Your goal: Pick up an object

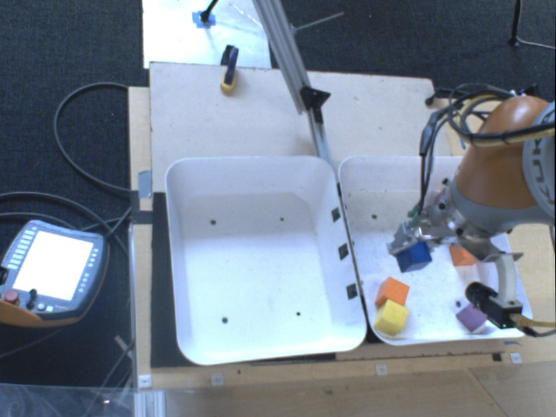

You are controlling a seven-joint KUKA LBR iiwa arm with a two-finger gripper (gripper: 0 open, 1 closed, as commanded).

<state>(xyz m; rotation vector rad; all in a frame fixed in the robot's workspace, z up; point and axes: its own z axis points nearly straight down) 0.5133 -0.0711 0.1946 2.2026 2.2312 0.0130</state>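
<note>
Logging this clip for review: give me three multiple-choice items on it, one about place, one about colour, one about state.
1. Which bin holds the blocks?
A. left bin
B. right bin
C. both

2. What colour is the block at the hand?
A. blue
B. green
C. white

3. How does the yellow block lie?
A. alone in the left bin
B. touching the orange block
C. on the pendant

Answers:
1 B: every block lies in the right bin.
2 A: the blue block sits at the hand.
3 B: the yellow block touches the orange block above it.
</note>
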